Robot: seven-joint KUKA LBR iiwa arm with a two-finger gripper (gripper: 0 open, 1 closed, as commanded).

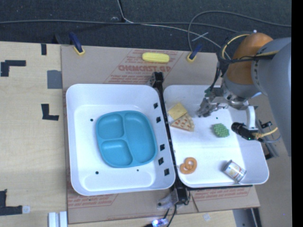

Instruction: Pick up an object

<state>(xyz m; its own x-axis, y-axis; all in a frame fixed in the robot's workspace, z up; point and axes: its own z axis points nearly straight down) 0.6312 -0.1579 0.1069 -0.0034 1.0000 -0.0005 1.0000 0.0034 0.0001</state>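
Hand (207, 109) low over the right shallow white bin (246, 148), upper middle; can't tell if it's released or clenched, nothing visibly in it. Nearest candidates, probably why it's parked there: pale yellow wedge (177, 111) touching a tan waffle-textured slice (183, 123), just left. Green knobbly ball (220, 130) near, below-right. Orange ring (188, 165) and silver can (234, 170) well apart, front edge.

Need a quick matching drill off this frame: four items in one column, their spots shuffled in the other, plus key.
Items:
1. blue divided plate
2. yellow banana-like toy
3. silver can
4. green lumpy object

Places:
A. right bin, near corner
B. on the cardboard behind both bins
C. left bin, centre
D. right bin, below the tool

Pairs: 1-C, 2-B, 3-A, 4-D
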